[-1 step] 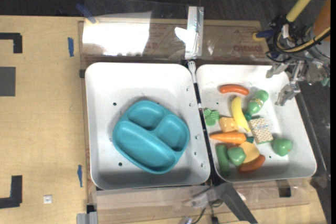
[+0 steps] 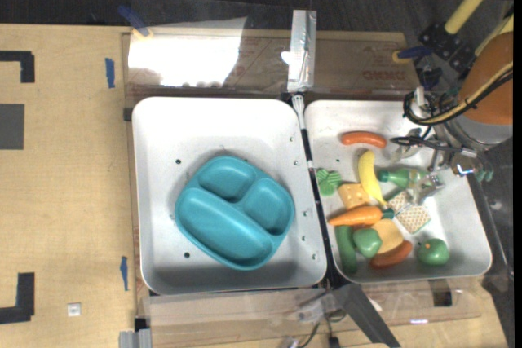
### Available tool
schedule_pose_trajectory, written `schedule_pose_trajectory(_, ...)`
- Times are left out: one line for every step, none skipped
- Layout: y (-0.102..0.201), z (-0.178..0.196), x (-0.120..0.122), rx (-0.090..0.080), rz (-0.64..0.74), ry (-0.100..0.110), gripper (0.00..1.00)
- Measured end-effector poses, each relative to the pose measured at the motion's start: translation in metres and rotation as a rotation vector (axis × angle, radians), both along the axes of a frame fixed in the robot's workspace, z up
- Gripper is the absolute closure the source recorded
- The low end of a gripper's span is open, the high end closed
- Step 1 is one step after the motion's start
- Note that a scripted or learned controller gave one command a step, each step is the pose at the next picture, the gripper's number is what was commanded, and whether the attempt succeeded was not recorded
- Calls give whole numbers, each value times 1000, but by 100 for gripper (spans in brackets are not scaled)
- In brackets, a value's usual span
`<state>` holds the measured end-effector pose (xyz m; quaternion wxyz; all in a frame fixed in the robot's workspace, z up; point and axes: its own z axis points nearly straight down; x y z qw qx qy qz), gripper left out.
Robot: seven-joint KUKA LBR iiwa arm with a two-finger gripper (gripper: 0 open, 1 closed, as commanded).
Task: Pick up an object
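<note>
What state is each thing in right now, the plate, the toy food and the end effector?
Blue divided plate: right side up in the left bin, compartments bare.
Banana: lying flat in the right bin, among the other toy food.
Carrot: lying on its side in the pile.
Sausage: lying apart, just above the pile.
End effector: low over the right bin, grip unclear.

Toy foods heaped in the right bin: yellow banana (image 2: 369, 178) upright just left of the gripper (image 2: 430, 180); orange carrot (image 2: 356, 217) lower left; green pepper (image 2: 433, 252) below it.
</note>
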<state>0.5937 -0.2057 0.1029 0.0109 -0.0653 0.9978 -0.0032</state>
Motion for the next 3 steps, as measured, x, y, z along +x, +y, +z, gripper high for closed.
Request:
schedule_pose_trajectory(48, -5, -15, -2, -55, -6, 0)
schedule_pose_trajectory(100, -6, -14, 2, -92, -5, 0)
schedule_pose_trajectory(93, -8, -79, 5, -149, -3, 0)
